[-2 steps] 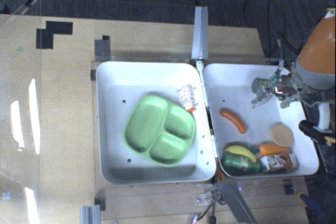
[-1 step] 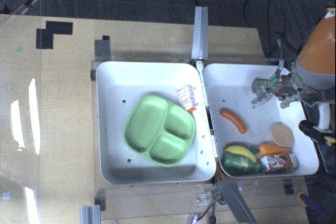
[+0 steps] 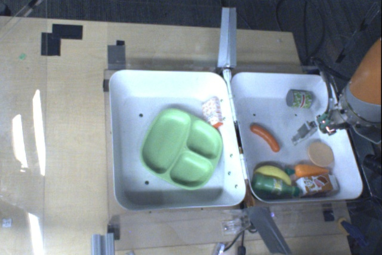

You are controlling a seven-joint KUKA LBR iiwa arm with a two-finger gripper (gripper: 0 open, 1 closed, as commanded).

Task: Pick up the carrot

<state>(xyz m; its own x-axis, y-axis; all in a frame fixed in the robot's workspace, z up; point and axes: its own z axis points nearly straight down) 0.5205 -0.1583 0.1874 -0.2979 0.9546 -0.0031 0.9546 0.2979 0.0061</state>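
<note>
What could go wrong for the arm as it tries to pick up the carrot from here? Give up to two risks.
1. The carrot is packed into the right bin's near corner, against a bottle and beside a banana and a round tan item, so the pincer may bump or grab a neighbour.
2. The sausage is similar in shape and colour, so it could be taken by mistake.
</note>
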